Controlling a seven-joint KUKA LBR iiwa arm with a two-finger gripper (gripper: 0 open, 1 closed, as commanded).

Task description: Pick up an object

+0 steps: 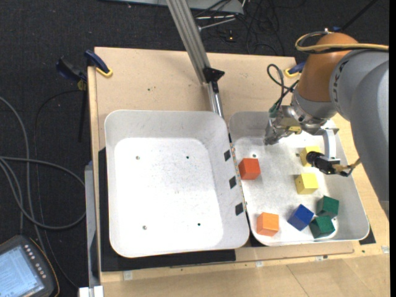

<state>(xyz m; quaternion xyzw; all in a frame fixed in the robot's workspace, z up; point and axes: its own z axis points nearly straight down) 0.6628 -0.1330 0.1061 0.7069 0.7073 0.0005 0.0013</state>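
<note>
Apparently the arm [352, 85] reaches in from the right of the frame so that its pincer [274, 135] hangs over the upper part of the right bin [275, 190], pointing down toward bare floor. Whether the pincer is released or clenched I cannot tell from this slant, and every block I can see lies on the bin floor.

All the candidates lie in that right bin. The red cube [249, 168] sits alone near the bin's left wall, below and left of the pincer and nearest to it. Its open sides make it, in my judgement, the likeliest target. The yellow cube [306, 182] lies at centre right with room around it. Toward the lower edge sit the orange cube [267, 223] and the blue cube [302, 217], and the two green blocks [322, 227] crowd against each other in the lower right corner, where the wall would hamper a grasp. The left bin [167, 184] lies beside it on the worktop [154, 79].
</note>
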